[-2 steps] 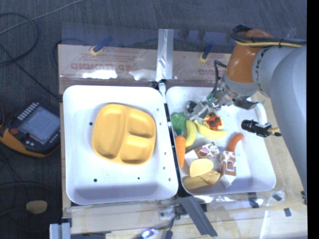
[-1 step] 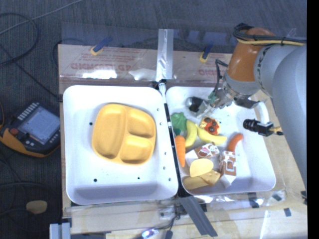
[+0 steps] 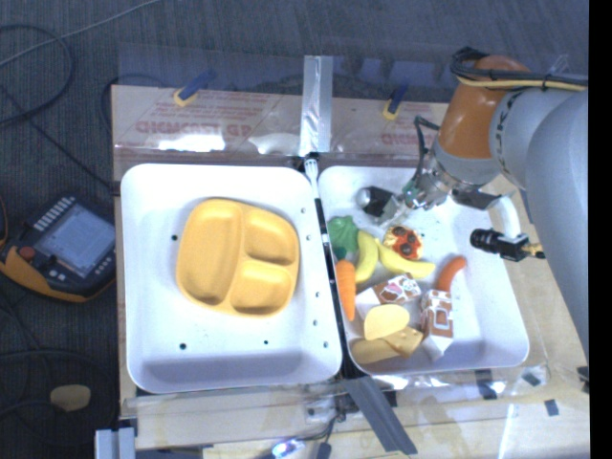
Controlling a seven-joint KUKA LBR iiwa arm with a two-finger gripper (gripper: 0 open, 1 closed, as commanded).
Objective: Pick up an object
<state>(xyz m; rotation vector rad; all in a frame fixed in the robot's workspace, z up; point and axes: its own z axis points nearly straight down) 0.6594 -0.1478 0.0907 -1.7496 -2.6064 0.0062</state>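
Here the arm (image 3: 521, 132) reaches in from the right and its jaws (image 3: 413, 197) hang low over the back of the right bin (image 3: 497, 338), close above a pile of toy food; whether they are spread or pressed together cannot be told, and nothing is seen held between them. Just below them lie a banana (image 3: 382, 254), a green vegetable (image 3: 342, 231), a carrot (image 3: 345, 287), a sausage (image 3: 449, 273) and a small carton (image 3: 439, 316). The left bin (image 3: 153, 352) holds a yellow divided tray (image 3: 239, 254).
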